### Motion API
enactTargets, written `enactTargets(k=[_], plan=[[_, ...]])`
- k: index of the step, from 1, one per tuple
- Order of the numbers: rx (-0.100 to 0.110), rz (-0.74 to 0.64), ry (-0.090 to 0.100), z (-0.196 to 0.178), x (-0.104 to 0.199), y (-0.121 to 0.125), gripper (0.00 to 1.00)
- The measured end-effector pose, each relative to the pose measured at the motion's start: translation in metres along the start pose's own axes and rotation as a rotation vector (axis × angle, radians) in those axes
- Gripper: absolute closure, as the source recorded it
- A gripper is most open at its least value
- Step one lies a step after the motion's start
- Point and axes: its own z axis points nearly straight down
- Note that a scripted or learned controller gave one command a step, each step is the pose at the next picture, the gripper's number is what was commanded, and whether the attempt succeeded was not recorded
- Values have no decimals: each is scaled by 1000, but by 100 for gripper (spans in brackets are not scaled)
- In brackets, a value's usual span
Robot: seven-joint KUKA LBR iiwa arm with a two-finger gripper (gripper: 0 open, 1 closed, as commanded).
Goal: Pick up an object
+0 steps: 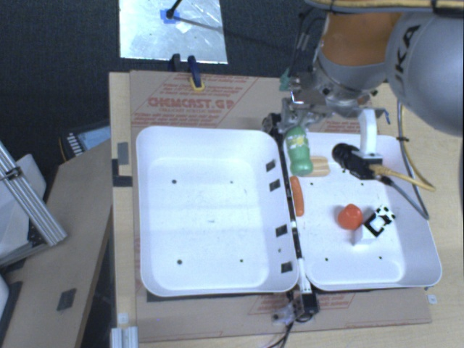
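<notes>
The hand (297, 125) hung at the right white plastic bin's (406, 267) far-left corner, clamped on a green plastic bottle (298, 149), apparently to lift it.

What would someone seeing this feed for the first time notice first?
Probably the big grey and orange arm reaching in from the upper right, its gripper right above a green bottle-like object at the top left of the right bin. Next, the bright orange ball in that bin's middle.
</notes>
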Motion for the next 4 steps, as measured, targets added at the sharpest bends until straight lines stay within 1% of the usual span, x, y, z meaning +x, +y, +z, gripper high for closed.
enactTargets(k=[1,2,3,4], plan=[[10,5,-2,11,58,32,100],[9,7,-1,1,84,71,100],[13,5,-2,18,136,70,100],[12,5,0,-27,166,42,100]])
